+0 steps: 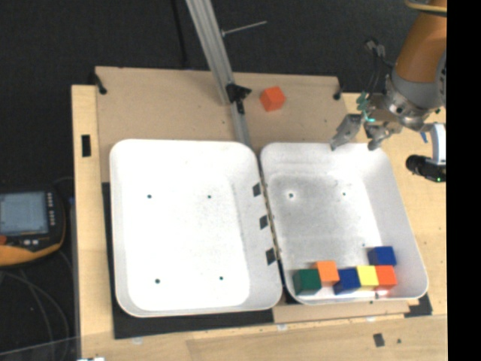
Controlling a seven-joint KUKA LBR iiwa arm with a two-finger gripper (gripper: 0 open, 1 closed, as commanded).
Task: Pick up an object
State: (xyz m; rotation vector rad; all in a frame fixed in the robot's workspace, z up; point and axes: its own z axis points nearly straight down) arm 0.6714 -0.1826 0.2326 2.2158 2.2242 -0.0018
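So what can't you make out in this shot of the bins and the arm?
- Arm: upper part cut off by the camera view's top edge.
- Blocks in the right bin: packed together at the near wall; their exact count is unclear, as they hide one another.
- Handheld screen: cut by the left edge, display too small to read.

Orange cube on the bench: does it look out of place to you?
Yes. The orange cube lies on the bare bench behind both bins, while the other blocks sit clustered in the right bin at its near edge.
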